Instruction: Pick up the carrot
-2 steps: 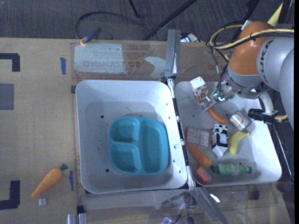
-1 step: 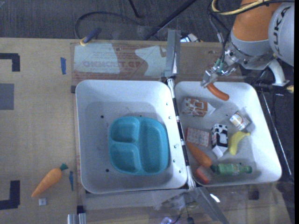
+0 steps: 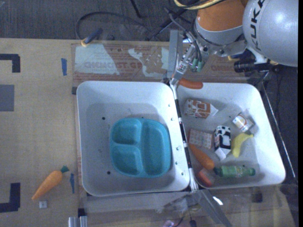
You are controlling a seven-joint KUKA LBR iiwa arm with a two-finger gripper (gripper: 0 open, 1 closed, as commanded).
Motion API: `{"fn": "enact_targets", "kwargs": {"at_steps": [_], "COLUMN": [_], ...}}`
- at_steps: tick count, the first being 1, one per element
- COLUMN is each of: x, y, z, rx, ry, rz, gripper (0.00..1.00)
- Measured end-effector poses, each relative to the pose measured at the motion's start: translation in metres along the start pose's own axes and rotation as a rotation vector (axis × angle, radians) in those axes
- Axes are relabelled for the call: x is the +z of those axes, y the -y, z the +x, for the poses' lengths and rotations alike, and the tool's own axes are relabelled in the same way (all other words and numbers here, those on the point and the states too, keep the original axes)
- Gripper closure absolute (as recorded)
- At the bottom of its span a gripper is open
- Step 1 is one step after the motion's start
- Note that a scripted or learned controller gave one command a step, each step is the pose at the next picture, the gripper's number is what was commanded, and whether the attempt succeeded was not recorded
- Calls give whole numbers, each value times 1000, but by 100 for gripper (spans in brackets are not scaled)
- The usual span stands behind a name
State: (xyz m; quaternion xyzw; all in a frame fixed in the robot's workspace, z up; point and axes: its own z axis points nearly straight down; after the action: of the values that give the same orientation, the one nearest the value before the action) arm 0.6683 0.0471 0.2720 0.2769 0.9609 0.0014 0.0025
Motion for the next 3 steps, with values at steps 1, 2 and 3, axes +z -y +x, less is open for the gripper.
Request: {"fn": "enact_targets", "kwargs": {"at_steps": [1, 2, 3], "x": [18, -130, -163], "y": [10, -42, -6], "z": [43, 31, 12], "rx": [445, 120, -173], "ry": [-5, 0, 2], "rz": [7, 2, 1], "gripper": [100, 100, 100]}}
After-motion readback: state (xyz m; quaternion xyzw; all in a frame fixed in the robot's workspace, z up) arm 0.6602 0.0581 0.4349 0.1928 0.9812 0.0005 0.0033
